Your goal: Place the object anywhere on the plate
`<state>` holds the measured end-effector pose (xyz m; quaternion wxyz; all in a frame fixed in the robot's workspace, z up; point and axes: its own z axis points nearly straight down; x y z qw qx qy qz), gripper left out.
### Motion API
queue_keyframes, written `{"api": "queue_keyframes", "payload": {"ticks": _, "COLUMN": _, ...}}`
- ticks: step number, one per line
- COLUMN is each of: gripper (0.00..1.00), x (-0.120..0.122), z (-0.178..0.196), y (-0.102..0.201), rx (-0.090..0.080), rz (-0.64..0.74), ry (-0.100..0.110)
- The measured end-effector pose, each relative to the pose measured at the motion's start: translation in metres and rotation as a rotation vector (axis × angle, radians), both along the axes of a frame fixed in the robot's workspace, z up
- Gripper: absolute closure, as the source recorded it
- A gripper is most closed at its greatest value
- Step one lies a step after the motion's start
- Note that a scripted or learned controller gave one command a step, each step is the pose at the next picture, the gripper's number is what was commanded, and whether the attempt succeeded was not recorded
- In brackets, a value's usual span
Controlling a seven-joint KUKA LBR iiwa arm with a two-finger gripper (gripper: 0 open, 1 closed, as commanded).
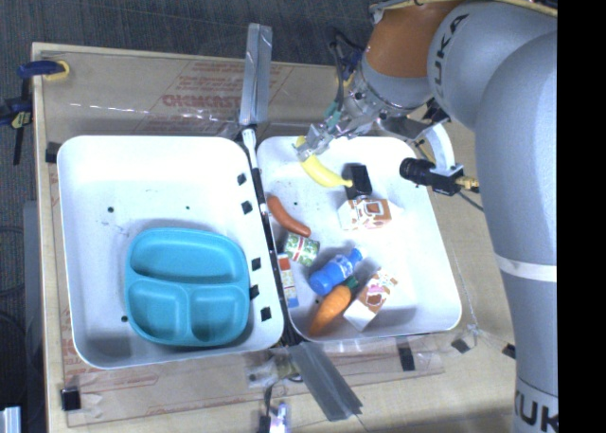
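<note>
A blue three-compartment plate point(189, 285) lies in the left bin point(95, 166), toward its front. A yellow banana point(322, 173) lies at the back of the right bin point(436, 261), its far tip near the back wall. My gripper point(317, 137) is low over that far end of the banana, reaching down from the orange-banded wrist point(407, 43). I cannot tell whether it touches the banana. Nothing is lifted.
The right bin also holds a black block point(357, 178), a small carton point(365, 213), a sausage point(287, 216), a green-and-red can point(303, 249), a blue bottle point(333, 272), a carrot point(329, 310) and another carton point(375, 295). A ridge point(258, 223) divides the bins.
</note>
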<state>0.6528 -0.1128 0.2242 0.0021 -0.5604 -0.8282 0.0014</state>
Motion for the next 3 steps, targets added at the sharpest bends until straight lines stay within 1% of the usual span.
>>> {"api": "queue_keyframes", "payload": {"ticks": 1, "gripper": 1.0, "x": -0.043, "z": -0.008, "y": 0.049, "rx": 0.001, "rz": 0.223, "ry": -0.001}}
{"api": "queue_keyframes", "payload": {"ticks": 2, "gripper": 1.0, "x": -0.043, "z": -0.016, "y": 0.109, "rx": 0.0, "rz": 0.271, "ry": -0.002}}
{"api": "queue_keyframes", "payload": {"ticks": 3, "gripper": 1.0, "x": -0.104, "z": -0.033, "y": 0.152, "rx": 0.002, "rz": 0.619, "ry": -0.001}}
